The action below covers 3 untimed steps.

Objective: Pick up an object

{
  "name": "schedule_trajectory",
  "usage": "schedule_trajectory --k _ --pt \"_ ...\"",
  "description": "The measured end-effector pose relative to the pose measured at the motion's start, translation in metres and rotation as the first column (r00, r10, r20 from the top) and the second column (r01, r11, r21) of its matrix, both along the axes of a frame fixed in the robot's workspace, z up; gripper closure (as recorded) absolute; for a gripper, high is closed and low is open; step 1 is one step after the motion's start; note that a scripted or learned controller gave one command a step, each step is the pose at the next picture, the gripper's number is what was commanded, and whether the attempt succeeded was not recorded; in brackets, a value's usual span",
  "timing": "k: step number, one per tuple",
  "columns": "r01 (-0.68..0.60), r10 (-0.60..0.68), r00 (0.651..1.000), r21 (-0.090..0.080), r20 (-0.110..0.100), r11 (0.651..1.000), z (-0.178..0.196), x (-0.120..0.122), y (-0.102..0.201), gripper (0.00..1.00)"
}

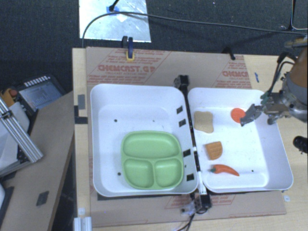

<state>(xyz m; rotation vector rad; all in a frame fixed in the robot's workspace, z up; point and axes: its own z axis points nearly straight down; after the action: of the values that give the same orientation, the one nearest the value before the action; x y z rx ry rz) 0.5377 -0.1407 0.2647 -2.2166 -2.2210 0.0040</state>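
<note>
Starting at the left, the left bin [103, 97] holds a green plate [151, 159] with three parts. The plate lies flat near the front of that bin, and nothing sits on it.

Next comes the right bin [274, 177]. Four small things lie on its white floor. A pale tan slice that looks like toy bread [204, 121] lies near the left wall. Just below it sits a small orange-brown piece [214, 150], maybe a toy snack. Nearer the front lies a red chili pepper [224, 170] with a green stem, resting on its side. Farther back and to the right is a small round orange thing [236, 113], too small to name for sure.

At the far right, the arm reaches in over the right bin's edge. The gripper [260, 112] hangs above the bin floor, just beside the round orange thing. One dark finger [249, 115] points toward it and may touch its edge. The other finger sits farther right. The fingers look spread apart, and nothing is between them, so the gripper is holding nothing.

So the job looks like it has hardly begun. All four things rest on the bin floor. What is left is most of it: the gripper has to go down, close on one thing, likely the round orange one, and lift it up.
</note>
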Motion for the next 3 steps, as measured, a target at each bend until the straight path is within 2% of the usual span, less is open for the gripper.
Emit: schedule_trajectory --k 1,2,3 --pt "-0.001 0.001 1.0 -0.001 0.006 1.0 0.003 0.001 0.0 0.0" --pt "0.001 -0.001 1.0 -0.001 0.002 1.0 -0.047 0.003 -0.01 0.0" --pt "0.001 -0.001 1.0 0.0 0.002 1.0 -0.093 0.0 -0.001 0.0"
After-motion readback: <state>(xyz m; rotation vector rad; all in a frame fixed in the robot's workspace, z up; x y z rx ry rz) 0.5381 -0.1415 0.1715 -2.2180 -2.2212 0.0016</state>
